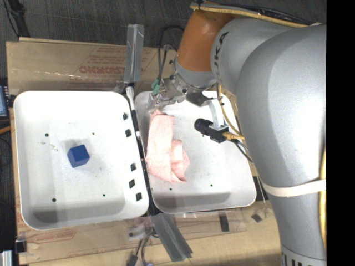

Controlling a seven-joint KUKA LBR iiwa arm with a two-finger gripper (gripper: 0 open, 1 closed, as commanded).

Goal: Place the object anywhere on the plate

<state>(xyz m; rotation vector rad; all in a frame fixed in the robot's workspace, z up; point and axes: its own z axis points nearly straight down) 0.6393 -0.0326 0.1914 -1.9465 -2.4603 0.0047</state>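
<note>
The gripper (pixel 162 97) sits at the upper edge of the right bin (pixel 233 176), just right of the frame's centre. It is small, dark and tangled with cables and a green fitting. Whether it is spread or closed cannot be told, because its tip is lost against the bin's rim and the wrist above it.

Just below it lies a pale pink, soft-looking item (pixel 165 148), long and crumpled, running down the left half of that bin. Its upper end reaches up to the gripper, but it is unclear whether the two touch. Nothing can be seen gripped.

A black connector (pixel 209 128) juts from the wrist over the bin's middle. The orange band (pixel 198 40) and the grey arm (pixel 277 110) cover the right bin's right side and run off the frame's edge.

The blue cube (pixel 79 155) rests alone in the left bin (pixel 33 204), left of centre, well apart from the gripper. A brown board (pixel 61 62) of the surface shows behind the bins.
</note>
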